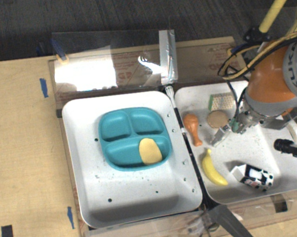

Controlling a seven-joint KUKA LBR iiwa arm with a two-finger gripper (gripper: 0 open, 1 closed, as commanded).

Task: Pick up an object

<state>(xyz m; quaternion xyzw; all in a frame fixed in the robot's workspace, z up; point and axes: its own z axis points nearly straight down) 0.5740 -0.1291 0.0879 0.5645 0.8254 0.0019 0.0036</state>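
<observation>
- Nearest the camera, the grey arm with its orange band reaches in from the right, over the right bin.
- At the arm's tip, the end effector sits low over the right bin's upper middle, just beside a round tan object; whether it is released or clenched cannot be told at this angle, and nothing is visibly between its fingers.
- An orange carrot-shaped toy lies by the bin's left wall, to the left of the tan object.
- Below these, a yellow banana lies curved near the left wall.
- A small black-and-white object rests on the bin floor toward the lower right, near the banana but apart from it.
- A small checked green-and-white piece lies near the bin's top edge.
- In the left bin, a teal divided tray holds a yellow oval object in its lower right compartment.
- Both bins stand side by side on the counter.
</observation>
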